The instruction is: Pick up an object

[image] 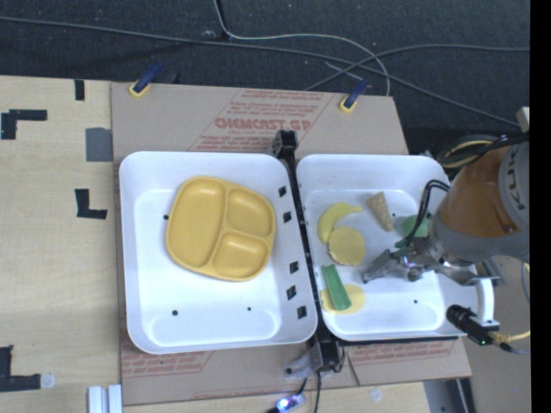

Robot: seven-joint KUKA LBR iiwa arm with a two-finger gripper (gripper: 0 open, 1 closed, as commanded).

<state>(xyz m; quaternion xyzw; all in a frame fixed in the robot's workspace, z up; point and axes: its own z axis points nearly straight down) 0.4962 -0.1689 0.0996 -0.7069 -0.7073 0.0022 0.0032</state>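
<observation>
Gripper (372, 274), jaws' opening not discernible, nothing visibly held, hovering in right bin (379, 327); yellow disc (347, 246) lying just beside at ten o'clock, green stick (336, 286) at eight o'clock; risk: fingers closing between crowded pieces, gripping nothing.

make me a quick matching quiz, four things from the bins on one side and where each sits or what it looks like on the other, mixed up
Things:
1. yellow divided plate
2. green stick
3. tan wedge
4. pincer

Descriptions:
A. near the far wall of the right bin
B. in the left bin
C. lying across a yellow disc near the front of the right bin
D. grey metal, reaching in over the right bin from the right

Pairs: 1-B, 2-C, 3-A, 4-D
</observation>
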